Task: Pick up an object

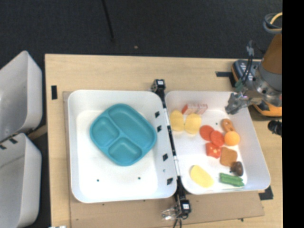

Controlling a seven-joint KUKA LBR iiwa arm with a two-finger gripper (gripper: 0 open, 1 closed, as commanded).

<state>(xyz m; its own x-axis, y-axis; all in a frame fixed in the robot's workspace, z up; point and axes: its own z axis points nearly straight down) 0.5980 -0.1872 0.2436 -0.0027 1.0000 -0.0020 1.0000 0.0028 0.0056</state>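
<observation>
The right bin [256, 141] holds several toy foods: two pale yellow pieces [185, 122], a red-and-white piece [194, 109], red tomato slices [212, 136], an orange ball [232, 137], a brown piece [228, 156], a yellow lemon [201, 175] and a green bean pod [231, 179]. My gripper [235, 103] hangs over the bin's far right corner, above and right of the food. Nothing shows between its fingers.
The left bin [78, 175] holds a blue sectioned plate [123, 134]. A ridge with black clips [167, 141] divides the two bins. White containers [16, 94] stand off the bench's left side. Orange-and-black gear [247, 72] sits on the bench behind the right bin.
</observation>
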